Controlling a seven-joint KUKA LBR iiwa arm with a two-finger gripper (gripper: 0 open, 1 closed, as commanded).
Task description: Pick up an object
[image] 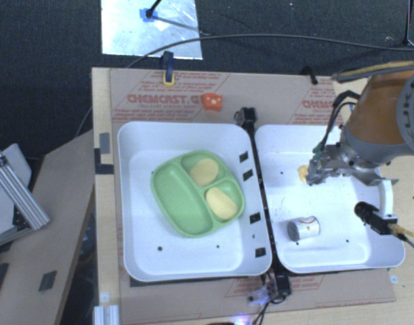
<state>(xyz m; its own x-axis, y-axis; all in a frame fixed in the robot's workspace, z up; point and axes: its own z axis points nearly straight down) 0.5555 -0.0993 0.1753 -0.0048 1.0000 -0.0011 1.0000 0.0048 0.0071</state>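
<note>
gripper (314, 175) low in right bin (328, 252), fingertips indistinct, yellow object (303, 174) partly hidden

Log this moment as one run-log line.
stage: reaching | gripper: low in right bin, beside small yellow object | grey can: untouched, lying in right bin | green plate: left bin

The arm (386, 114) hides most of a small yellow object (303, 173).

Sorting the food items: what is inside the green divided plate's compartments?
The green plate in the left bin holds two yellow pieces, one in each small compartment. The large compartment shows bare green.
</note>
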